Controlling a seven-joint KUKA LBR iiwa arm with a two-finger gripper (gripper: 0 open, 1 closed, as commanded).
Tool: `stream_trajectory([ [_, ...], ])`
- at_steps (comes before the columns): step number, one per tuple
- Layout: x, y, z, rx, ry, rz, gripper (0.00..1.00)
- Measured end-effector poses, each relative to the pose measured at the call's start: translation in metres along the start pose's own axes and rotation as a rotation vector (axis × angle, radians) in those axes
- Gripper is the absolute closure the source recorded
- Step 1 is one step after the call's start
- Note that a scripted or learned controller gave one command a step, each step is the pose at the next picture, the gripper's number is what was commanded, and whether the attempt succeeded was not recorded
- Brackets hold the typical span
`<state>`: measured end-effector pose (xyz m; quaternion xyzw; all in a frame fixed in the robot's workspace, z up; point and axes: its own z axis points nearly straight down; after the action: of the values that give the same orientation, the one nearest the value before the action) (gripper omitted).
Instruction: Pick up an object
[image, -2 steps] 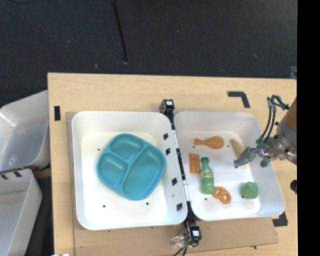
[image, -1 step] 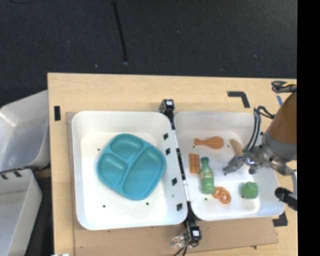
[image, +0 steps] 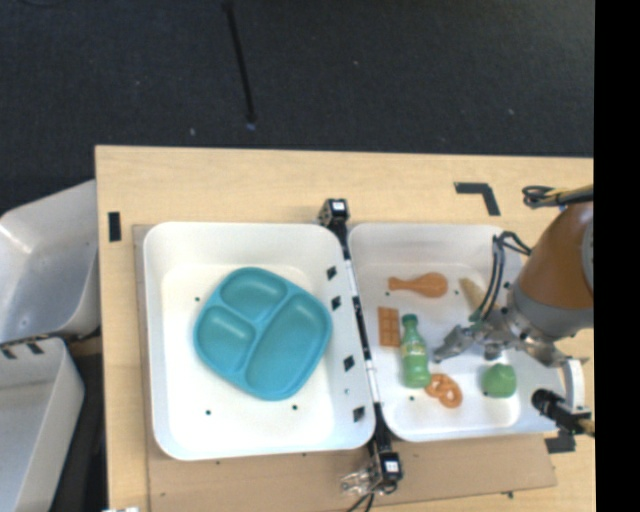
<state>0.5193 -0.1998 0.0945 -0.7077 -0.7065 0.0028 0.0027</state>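
overhead slanted view of a light wooden bench (image: 250, 185) bearing two shallow white bins side by side. landmark: the green bottle (image: 413, 351), lying in the right bin (image: 420, 240) with its cap toward the far wall. just left of the bottle's neck lies a small orange rectangular block (image: 388, 327), close beside it but seemingly not touching. beyond the bottle, toward the far wall, lies an orange-brown drumstick-shaped piece (image: 421, 286), well apart from it. at the bottle's near end, slightly to its right, sits an orange pretzel-like ring (image: 445, 390), about touching the bottle's base. further right of the bottle, past the ring, rests a round green object (image: 498, 380). a pale tan stick-like piece (image: 471, 293) lies beyond and to the right of the bottle, near the arm. the grey gripper (image: 452, 344) hangs just right of the bottle, its tips pointing toward the bottle's middle; whether its tips are spread or closed cannot be told, and nothing is seen between them. the arm's orange band (image: 556, 270) stands right of the bottle, over the bin's right side. left of the bottle, across the divider, the left bin (image: 170, 420) holds a teal three-compartment plate (image: 263, 332), well apart from the bottle.
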Motion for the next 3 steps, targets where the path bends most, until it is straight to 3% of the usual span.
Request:
stream_trajectory([
  [1, 0.0, 0.001, -0.01, 0.0, 0.003, 0.002, 1.0],
  [3, -0.005, 0.003, -0.108, -0.009, -0.001, -0.005, 1.0],
])
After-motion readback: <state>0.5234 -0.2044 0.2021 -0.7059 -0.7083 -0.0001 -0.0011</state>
